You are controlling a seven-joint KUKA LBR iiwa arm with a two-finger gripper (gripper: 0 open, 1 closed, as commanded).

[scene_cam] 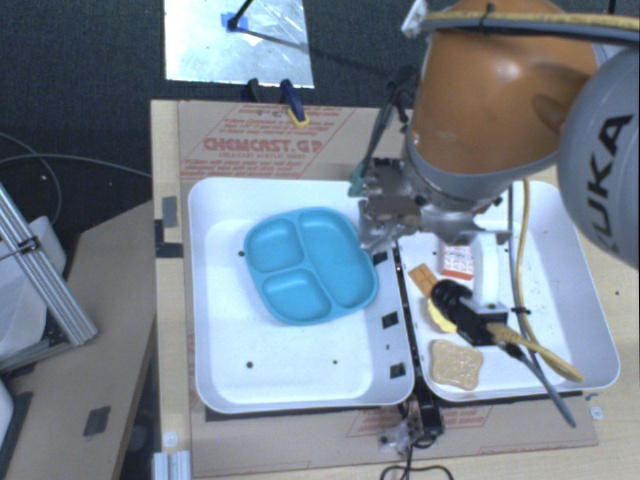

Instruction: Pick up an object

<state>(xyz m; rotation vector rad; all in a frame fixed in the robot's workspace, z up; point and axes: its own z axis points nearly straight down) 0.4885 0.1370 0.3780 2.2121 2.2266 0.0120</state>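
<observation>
Pincer (383, 230) at frame centre, over divider between bins, beside right edge of blue divided plate (308, 264); open or closed cannot be told. Plate flat in left bin (225, 368). Right bin (583, 313): red-white packet (458, 260), bread slice (455, 364) near lower edge.

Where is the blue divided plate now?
In the camera view, the blue divided plate lies in the left bin, toward its far right part, near the wall shared with the right bin.
</observation>
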